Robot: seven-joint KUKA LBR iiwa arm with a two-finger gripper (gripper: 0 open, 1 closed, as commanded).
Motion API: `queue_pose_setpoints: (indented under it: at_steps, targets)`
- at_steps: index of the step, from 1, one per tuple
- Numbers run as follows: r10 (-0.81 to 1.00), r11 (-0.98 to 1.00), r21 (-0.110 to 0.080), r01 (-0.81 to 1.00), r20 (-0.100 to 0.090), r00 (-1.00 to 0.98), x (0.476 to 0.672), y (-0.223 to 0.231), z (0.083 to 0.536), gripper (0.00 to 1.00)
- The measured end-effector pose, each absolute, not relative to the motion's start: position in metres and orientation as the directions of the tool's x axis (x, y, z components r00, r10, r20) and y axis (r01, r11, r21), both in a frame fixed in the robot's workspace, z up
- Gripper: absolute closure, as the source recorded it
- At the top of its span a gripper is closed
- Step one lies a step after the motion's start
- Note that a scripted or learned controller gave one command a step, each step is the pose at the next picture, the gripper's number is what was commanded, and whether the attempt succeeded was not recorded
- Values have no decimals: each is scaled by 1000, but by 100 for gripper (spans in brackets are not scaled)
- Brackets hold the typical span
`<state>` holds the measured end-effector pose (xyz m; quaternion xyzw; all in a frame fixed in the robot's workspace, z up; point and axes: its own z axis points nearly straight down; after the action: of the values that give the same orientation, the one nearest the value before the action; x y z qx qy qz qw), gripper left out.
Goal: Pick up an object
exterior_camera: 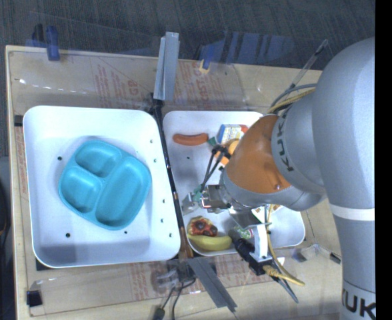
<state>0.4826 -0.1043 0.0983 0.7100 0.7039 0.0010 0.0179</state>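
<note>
Just beside the end effector (208, 202), grip state unclear, a banana (213, 243) along the near rim of the right bin (180, 160).

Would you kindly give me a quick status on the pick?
Gripper over right bin, state unreadable. Banana and sausage lie loose in that bin. Arm covers the bin's right half.

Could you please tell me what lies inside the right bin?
A sausage, a banana, a red toy and a half-hidden carton show. The arm covers the bin middle.
</note>
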Motion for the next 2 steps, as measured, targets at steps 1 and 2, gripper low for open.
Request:
queue_pose_setpoints:
  at_steps: [1, 2]
  targets:
    - [1000, -4, 24, 1000, -20, 5, 482, -106, 97, 0]
    - [1000, -7, 8, 1000, -16, 7, 548, -105, 94, 0]
